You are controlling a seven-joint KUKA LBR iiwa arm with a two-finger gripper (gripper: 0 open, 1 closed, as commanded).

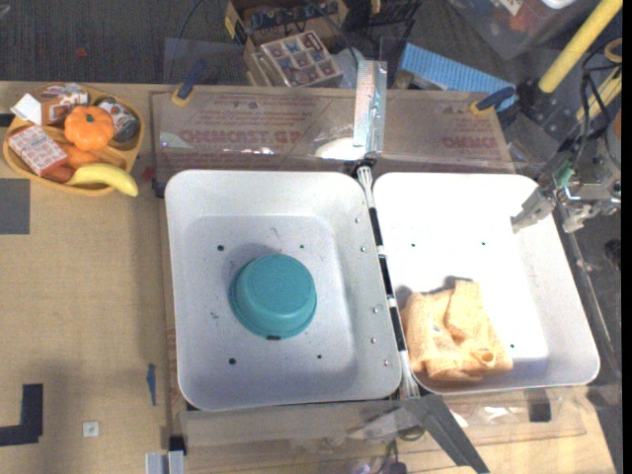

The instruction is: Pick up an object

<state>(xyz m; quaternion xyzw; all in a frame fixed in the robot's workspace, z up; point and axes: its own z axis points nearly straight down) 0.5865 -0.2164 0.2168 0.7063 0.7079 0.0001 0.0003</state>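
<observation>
The wooden bench (79, 304) carries two shallow white bins placed side by side, their inner rims touching along the centre line.

The left bin (197, 215) contains one teal bowl (275, 295), turned upside down and resting near the middle of the bin floor, well apart from every wall.

The right bin (474, 215) contains one crumpled yellow-orange cloth (456, 333). The cloth lies in the near left corner of that bin, touching or just beside the wall shared with the left bin, and close to the near rim.

The gripper (538, 208) is located at the far right edge of the right bin, above the rim, well apart from the cloth and the bowl. Nothing is seen between its fingers. Whether it is released or clenched cannot be determined from this angle, as the parts are small and partly lost against the equipment behind them.

At the far left corner of the bench stands a yellow dish (69, 141) holding a small orange pumpkin (89, 126), a banana (104, 177) and several small packets.
</observation>
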